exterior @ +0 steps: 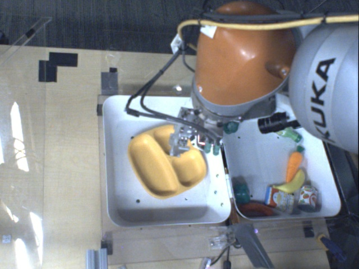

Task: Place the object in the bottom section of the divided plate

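Divided plate [162, 167] in left white bin [120, 206], pale wooden bench [50, 178], dark floor [112, 10]

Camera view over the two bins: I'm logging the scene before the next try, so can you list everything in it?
Left bin: one, white, left half of the bench.
Divided plate: one, yellow, inside the left bin.
Right bin: one, white, beside the left bin.
Carrot: one, orange, right bin.
Banana: one, yellow, below the carrot.
Carton: one, red and white, right bin's lower part.
Teal cup: one, right bin's lower left.
Red item: one, along the right bin's lower wall; kind unclear.
Arm: one, grey and orange, reaching from the right.
Gripper: one, over the plate's top.
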`<action>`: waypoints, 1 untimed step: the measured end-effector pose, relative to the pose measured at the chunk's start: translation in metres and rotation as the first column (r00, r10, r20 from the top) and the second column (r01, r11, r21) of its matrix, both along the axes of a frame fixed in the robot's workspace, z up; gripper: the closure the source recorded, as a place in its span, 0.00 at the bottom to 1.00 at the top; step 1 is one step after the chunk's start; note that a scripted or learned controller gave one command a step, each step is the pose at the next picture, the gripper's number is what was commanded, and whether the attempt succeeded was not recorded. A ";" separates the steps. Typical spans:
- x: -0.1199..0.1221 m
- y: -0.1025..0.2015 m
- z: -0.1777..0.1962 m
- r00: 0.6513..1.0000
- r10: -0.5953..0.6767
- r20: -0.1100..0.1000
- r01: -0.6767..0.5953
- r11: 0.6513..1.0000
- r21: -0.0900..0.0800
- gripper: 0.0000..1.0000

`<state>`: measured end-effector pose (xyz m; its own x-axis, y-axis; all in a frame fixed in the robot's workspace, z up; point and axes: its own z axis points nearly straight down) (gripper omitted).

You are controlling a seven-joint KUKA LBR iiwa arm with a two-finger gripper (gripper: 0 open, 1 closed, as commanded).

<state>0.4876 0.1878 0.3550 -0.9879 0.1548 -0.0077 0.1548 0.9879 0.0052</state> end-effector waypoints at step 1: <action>0.016 0.027 -0.098 0.793 0.609 -0.001 -0.609 0.793 -0.004 1.00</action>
